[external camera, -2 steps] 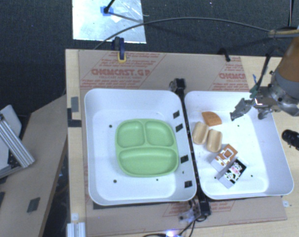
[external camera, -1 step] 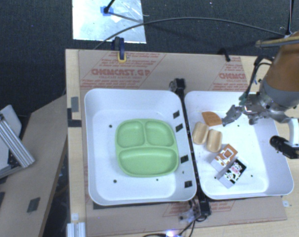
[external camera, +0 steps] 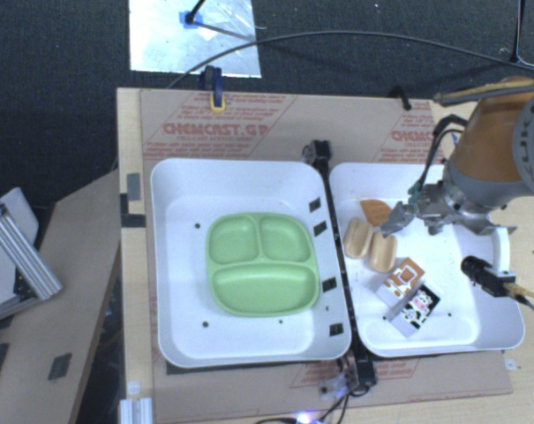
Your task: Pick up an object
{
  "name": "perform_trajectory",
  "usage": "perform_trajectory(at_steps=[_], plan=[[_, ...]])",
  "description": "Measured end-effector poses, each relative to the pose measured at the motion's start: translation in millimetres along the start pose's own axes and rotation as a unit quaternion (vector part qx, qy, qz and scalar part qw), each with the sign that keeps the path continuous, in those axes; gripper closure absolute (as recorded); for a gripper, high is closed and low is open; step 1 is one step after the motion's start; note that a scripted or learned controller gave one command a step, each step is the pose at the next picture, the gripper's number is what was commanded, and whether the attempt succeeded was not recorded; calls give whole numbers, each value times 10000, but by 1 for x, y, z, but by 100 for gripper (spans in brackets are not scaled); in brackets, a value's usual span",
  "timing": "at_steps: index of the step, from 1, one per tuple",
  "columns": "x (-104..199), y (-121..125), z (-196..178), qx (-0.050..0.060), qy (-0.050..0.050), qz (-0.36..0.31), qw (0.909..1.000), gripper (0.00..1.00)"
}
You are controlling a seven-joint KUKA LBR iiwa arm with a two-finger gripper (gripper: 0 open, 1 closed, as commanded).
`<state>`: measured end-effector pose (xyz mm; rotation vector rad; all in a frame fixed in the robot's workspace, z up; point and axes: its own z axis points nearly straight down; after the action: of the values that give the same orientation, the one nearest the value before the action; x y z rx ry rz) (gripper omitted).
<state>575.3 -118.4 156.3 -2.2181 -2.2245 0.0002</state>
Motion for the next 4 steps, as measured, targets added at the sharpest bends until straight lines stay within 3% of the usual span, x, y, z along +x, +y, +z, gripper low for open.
perform_trajectory(at_steps=[1,2,3,4], plan=[[-2,-7,44,9,2,11,10000,0],[-3,-5,31,-17,-5,13,10000,100],[-5,-4,-33,-41,-9,-4,10000,100],[-5,-3,-55,-22,-4,-8,10000,100]])
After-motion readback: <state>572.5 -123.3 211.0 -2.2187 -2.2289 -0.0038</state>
